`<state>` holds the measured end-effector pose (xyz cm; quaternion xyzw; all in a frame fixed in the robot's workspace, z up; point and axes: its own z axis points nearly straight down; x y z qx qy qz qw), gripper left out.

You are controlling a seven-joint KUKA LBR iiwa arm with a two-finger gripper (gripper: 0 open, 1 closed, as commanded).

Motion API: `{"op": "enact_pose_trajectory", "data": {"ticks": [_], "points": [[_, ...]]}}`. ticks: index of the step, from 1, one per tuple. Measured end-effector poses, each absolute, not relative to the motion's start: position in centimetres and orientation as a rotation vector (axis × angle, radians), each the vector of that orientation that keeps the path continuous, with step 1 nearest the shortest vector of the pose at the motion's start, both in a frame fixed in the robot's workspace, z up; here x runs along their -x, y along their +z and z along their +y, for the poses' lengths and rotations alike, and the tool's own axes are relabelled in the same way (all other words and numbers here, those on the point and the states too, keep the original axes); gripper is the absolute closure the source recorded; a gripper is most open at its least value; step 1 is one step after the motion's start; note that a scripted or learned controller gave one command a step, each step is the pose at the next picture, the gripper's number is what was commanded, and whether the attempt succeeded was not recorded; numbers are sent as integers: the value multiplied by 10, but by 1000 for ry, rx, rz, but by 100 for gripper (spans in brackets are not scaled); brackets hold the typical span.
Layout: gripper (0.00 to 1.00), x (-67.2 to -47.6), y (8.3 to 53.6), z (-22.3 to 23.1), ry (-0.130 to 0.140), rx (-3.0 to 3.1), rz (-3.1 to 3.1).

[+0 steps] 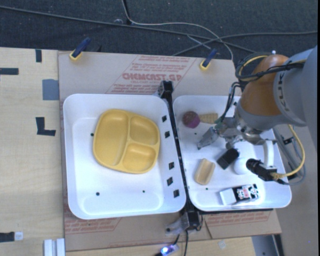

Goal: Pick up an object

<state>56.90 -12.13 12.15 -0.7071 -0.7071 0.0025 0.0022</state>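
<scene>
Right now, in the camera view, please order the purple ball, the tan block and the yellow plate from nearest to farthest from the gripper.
From the gripper:
1. Purple ball, right bin, up and to its left.
2. Tan block, right bin, below it.
3. Yellow plate, left bin, far left.

One fixed camera looks down on the bench (21, 143) from above at a slight slant, far enough back to take in both white bins: the left bin (74, 159) and the right bin (280, 199). The bench's far edge meets dark floor at the top, and the arm (280, 87) enters from the right.
</scene>
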Motion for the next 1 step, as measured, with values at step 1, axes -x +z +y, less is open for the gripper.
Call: {"op": "enact_pose_trajectory", "data": {"ticks": [1], "points": [[100,-570,134,-120,5,2216,-2223]]}}
